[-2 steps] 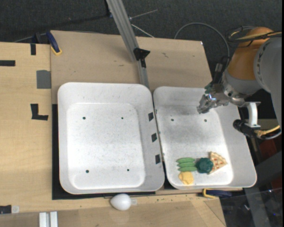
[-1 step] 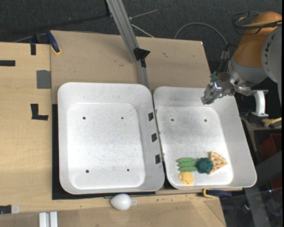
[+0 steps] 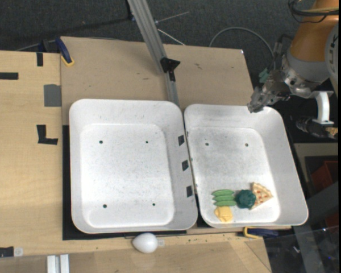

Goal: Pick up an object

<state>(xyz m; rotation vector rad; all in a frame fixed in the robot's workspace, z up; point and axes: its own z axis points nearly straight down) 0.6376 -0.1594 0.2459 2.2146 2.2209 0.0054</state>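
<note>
A small cluster of toy-like pieces lay in the near corner of the right bin (image 3: 273, 129), toward its front wall: a ribbed green piece (image 3: 223, 196), a dark teal round piece (image 3: 246, 199) just beside it, a yellow piece (image 3: 224, 212) touching the green one from the front, and an orange wedge (image 3: 262, 193) with a speckled face on the far side of the teal one. They looked like small moulded play food, probably light and fairly stiff, with smooth surfaces that could slip between narrow fingers; what exactly each one was could not be made out. Because they sat packed together, a clean hold seemed easiest on an outer piece, the orange wedge across its narrow sides or the green piece across its short width, rather than the teal one hemmed in at the middle. The left bin (image 3: 125, 112) sat alongside, its floor showing only small dark holes. A white egg-shaped thing (image 3: 145, 243) rested on the tabletop (image 3: 23, 152) just in front of that bin. The hand (image 3: 257, 104) hung over the far right corner of the right bin, well apart from the cluster, and whether it was spread or closed could not be told.
</note>
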